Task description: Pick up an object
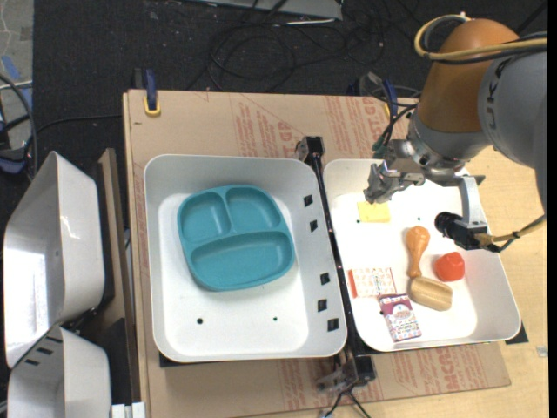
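Note:
My gripper (380,192) hangs over the back of the right bin (496,320), just above a flat yellow piece (374,212) that lies on the bin floor. Further toward the front lie an orange drumstick-shaped toy (417,247), a red round object (450,266), a tan bread-like block (431,294), a white card with red print (372,282) and a small pink and purple box (399,316). I see nothing between the fingers.
The left bin (165,320) holds a teal divided plate (234,236). A black clip rail (326,259) runs between the two bins. White containers (48,251) stand off the bench at the left. Cables lie on the dark floor behind.

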